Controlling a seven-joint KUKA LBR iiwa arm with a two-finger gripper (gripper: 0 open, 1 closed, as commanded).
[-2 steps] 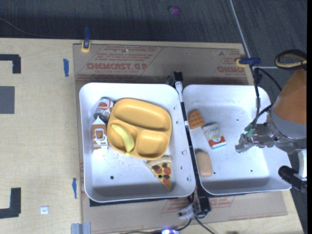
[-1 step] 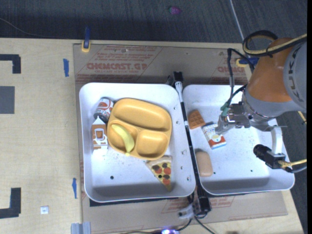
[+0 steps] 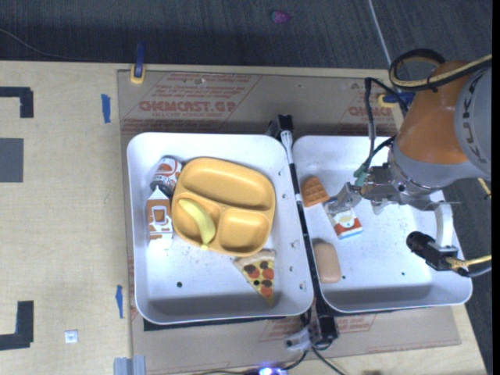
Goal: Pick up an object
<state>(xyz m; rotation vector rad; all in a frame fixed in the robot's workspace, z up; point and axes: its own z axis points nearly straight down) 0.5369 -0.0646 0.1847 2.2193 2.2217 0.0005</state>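
My gripper [image 3: 344, 203] hangs over the left part of the right bin [image 3: 391, 276], reaching in from the right. Just below it lies a small white carton with red and blue print [image 3: 348, 226], close to the gripper's tip; nothing shows as held. To the gripper's left rests an orange-brown waffle piece [image 3: 314, 191]. A tan bread roll [image 3: 327, 261] lies nearer the front, beside the bin's left wall.
The left bin [image 3: 203, 291] holds a large yellow divided plate [image 3: 230, 190] with a banana [image 3: 199, 219] in it, a can [image 3: 165, 175], a small brown-and-white carton [image 3: 158, 217] and a pizza slice [image 3: 260, 273]. A black divider [image 3: 295, 209] runs between the bins.
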